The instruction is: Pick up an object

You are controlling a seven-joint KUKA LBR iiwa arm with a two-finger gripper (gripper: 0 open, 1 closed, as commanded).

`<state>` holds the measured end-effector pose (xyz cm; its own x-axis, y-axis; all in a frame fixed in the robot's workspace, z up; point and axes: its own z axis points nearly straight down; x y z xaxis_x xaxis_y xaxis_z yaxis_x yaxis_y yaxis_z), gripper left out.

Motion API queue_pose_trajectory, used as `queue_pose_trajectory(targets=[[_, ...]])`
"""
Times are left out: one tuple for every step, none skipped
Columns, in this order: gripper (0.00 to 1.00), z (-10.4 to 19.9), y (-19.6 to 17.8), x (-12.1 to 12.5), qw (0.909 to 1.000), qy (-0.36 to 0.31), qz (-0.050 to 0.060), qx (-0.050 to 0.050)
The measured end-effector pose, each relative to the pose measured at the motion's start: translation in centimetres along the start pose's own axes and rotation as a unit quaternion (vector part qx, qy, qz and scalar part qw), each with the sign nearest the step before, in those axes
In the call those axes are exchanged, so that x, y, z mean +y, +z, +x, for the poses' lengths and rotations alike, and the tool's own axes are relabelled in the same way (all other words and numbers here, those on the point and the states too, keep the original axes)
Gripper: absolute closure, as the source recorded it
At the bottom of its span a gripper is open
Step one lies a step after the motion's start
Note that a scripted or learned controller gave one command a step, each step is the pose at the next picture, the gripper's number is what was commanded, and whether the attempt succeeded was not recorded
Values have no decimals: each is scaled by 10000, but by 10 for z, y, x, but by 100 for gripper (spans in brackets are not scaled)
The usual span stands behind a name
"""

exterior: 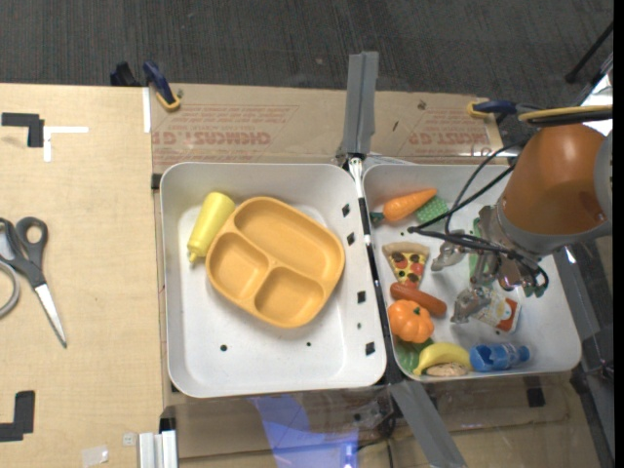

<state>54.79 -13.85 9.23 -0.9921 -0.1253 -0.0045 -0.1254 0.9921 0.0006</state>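
low in the right bin (556,354), the end effector (478,295) hangs over the toy food, its metal fingers pointing down beside a small white-and-red packet (499,312); whether they are spread or clenched cannot be told, and nothing is seen between them. nearest the camera, along the bin's front wall, lie a banana (441,357) and a blue bottle (499,356). just behind them sits an orange pumpkin (409,322), touching a red sausage (419,298). farther back is a pizza slice (406,259), then a carrot (409,204) by the far wall. left bin (195,359) holds a yellow divided plate (273,261) with a yellow bottle (210,224) against its left edge. scissors (34,271) lie on the surface (78,359) well apart to the left.
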Motion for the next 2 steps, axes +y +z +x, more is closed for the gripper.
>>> queue_pose_trajectory(targets=[[0, -108, -1, -42, 10000, 46, 9, -11], [0, -63, -1, -60, 9995, -328, 8, -3]])
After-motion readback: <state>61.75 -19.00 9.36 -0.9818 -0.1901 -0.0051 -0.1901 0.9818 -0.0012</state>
